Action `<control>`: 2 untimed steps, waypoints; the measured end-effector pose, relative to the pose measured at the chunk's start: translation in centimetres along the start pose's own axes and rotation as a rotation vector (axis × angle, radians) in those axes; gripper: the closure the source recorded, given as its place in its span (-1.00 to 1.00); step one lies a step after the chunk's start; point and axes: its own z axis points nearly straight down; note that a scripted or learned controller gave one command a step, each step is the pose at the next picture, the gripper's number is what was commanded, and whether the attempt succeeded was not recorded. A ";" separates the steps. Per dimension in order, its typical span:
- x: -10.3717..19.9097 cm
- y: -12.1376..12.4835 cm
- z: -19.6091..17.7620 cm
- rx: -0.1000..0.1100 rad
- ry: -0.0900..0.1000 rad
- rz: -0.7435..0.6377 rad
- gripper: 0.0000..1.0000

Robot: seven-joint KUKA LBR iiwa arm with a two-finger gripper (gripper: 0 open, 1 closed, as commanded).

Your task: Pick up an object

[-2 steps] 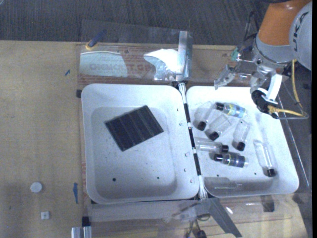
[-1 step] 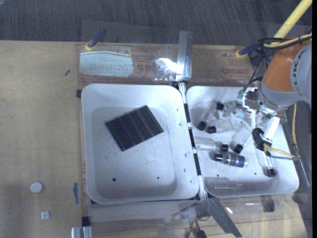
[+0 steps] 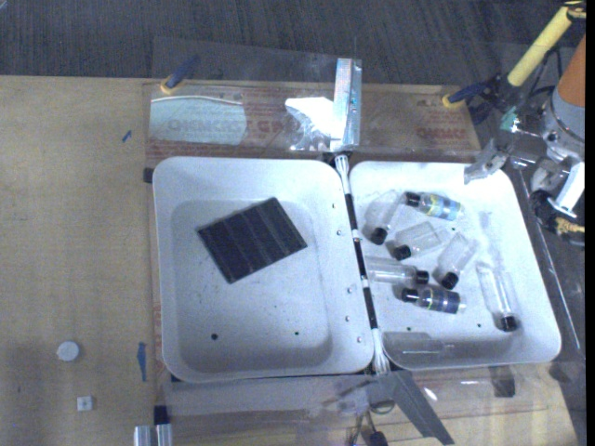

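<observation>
At nine o'clock you have the pale wooden bench (image 3: 65,203), bare but for a small grey disc (image 3: 68,350) and a tiny grey square (image 3: 85,402) toward seven o'clock. Next comes the left shallow white bin (image 3: 177,249), which holds one flat black ribbed rectangular pad (image 3: 252,239), turned at an angle. Behind both bins, at twelve o'clock, a clear plastic sheet (image 3: 200,119) lies taped down with crumpled clear wrap (image 3: 311,119) on it. The right shallow white bin (image 3: 530,342) sits touching the first and holds the small clear plastic vials with black caps (image 3: 418,240), scattered loosely; one blue-tinted vial (image 3: 432,206) lies toward the bin's back, another dark one (image 3: 432,298) near its front. At two o'clock the grey arm's two-finger gripper (image 3: 490,161) hangs over the right bin's back rim, apart from the vials; you cannot tell whether its fingers are parted or closed. Dark carpet (image 3: 279,7) fills the room beyond.
</observation>
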 end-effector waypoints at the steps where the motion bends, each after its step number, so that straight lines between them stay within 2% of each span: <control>1: 1.5 -2.0 13.1 0.002 0.001 -0.012 -1.00; 2: -0.7 0.1 4.5 0.000 0.000 -0.021 -1.00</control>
